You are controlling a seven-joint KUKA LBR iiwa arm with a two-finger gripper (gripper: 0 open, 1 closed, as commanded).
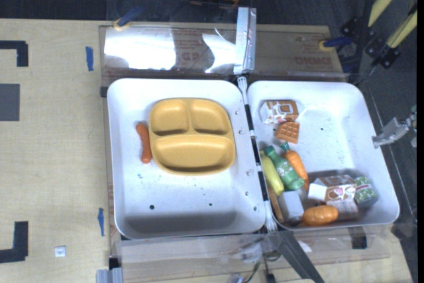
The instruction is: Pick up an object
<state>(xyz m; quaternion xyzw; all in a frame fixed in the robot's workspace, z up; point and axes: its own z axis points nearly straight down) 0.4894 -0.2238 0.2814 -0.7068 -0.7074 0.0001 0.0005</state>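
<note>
The objects to pick from lie heaped in the right bin (344, 93), the bin nearest the gripper (395, 131); the gripper itself sits at that bin's outer rim, grey and small against the view's edge, and whether it is released or clenched I cannot tell; nothing shows in its grasp.

Closest to it, lower in the view, is a printed carton (339, 193) with a green packet (365, 193) touching its end; an orange bread roll (320, 214) lies against the carton's near side. Farther from the gripper, across bare white floor, a carrot (297, 166), a green bottle (283, 169) and a yellow banana (271, 175) lie side by side, touching; above them sit a waffle (288, 133) and a wrapped snack (279, 110).

Farthest from the gripper is the left bin (126, 195) — it holds a yellow divided plate (192, 134), with an orange sausage (144, 142) just beside the plate on its far side.
</note>
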